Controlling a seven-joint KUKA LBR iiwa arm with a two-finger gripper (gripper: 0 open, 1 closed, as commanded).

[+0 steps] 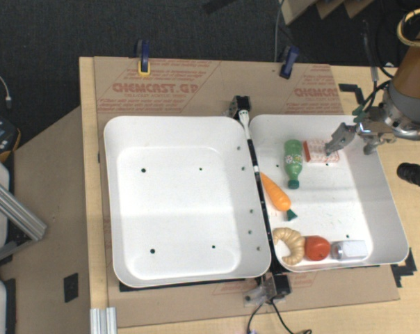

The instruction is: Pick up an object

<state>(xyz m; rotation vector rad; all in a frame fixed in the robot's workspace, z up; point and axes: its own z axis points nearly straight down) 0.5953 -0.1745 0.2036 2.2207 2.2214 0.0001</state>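
Several objects share the right-hand white plastic bin [377, 207], and you should take the green plastic bottle [293, 160] as your landmark: a small red-and-white flat packet [314, 152] lies just right of it, an orange toy carrot [276, 193] below-left, a beige croissant-shaped toy [291, 243], a red round piece [317, 248] and a clear capped item [350, 250] well below. The pincer [338, 142] hovers right of the bottle, over the packet; you cannot tell its opening, and nothing shows in it. A descent here risks skidding off the flat packet or nudging the bottle. The cardboard-covered tabletop [196, 82] sits above dark carpet.
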